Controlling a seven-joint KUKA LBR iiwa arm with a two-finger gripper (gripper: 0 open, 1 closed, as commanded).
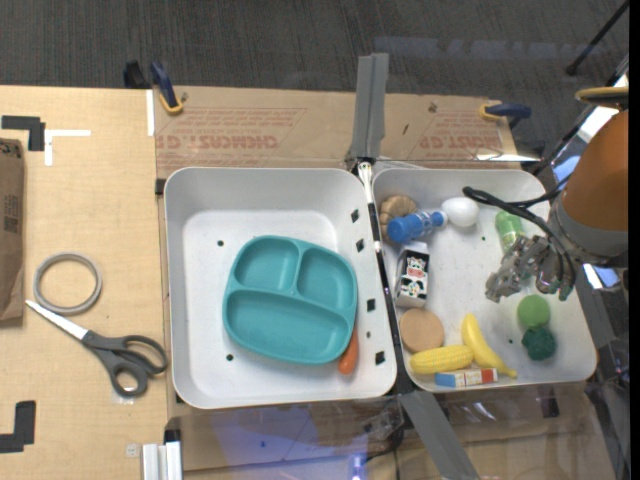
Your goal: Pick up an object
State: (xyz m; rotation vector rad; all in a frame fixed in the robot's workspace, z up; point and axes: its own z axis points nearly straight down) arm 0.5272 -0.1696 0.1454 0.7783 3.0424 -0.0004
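1. The candidate objects, among them a green ball [533, 312] and a banana [484, 344], lie in the right bin [455, 258]; none is lifted.
2. The gripper [528, 268] hangs above the bin floor near the green ball; its grip cannot be told.
3. By my reading, the whole pick remains.

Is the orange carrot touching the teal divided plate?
Touching: the camera view shows the orange carrot tucked against the teal divided plate's lower right rim, no gap.
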